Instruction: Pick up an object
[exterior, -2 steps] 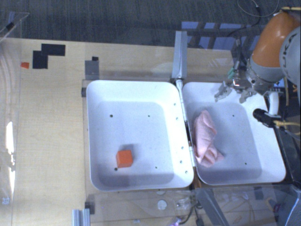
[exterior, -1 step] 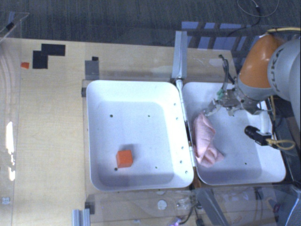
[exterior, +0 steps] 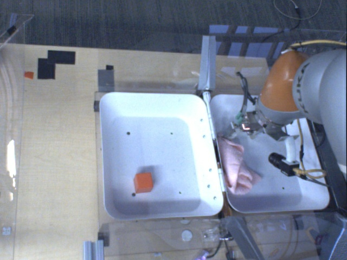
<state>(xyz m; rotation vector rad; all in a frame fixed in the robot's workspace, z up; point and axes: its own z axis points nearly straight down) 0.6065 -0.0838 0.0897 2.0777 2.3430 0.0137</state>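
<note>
Pale wooden bench top (exterior: 54, 161) is seen from above, backed by dark grey carpet (exterior: 135, 10) at twelve o'clock, with black square markers (exterior: 54, 63) and a small orange tag (exterior: 29, 75) lying at its ten o'clock corner. Two shallow white plastic bins are set side by side on it. In the left bin (exterior: 157, 112) a small orange cube (exterior: 143, 182) is seen toward seven o'clock, well apart from the walls. In the right bin (exterior: 303, 199) a crumpled pale pink cloth (exterior: 236, 164) is laid against the dividing wall, at about eight o'clock. The grey arm (exterior: 320, 85) with its orange band (exterior: 282, 85) is extended over that bin from three o'clock, and its two-finger gripper (exterior: 245, 124) is positioned just above the cloth's upper end. Whether the gripper is released or clenched cannot be told.
</note>
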